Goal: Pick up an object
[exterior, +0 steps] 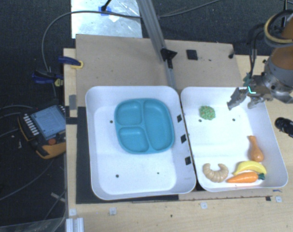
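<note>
Blue plate (144, 126), green broccoli (207, 112), yellow banana (250, 167), orange carrot (243, 178).

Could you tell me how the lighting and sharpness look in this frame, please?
Camera view: even, soft light, only faint shadows beside the blue plate and green ball; glare on the foil sheet at the top; the gripper looks slightly blurred, while the carrot stays fairly crisp.

Even, bright overhead light; shadows soft and short. Both white bins (136, 178) near blown out, little surface detail. Strong glare on shiny sheet (105, 11) at 11 o'clock. Dark floor at 9 o'clock reads grainy. Overall soft focus; arm (281, 57) at 2 o'clock slightly blurred.
</note>
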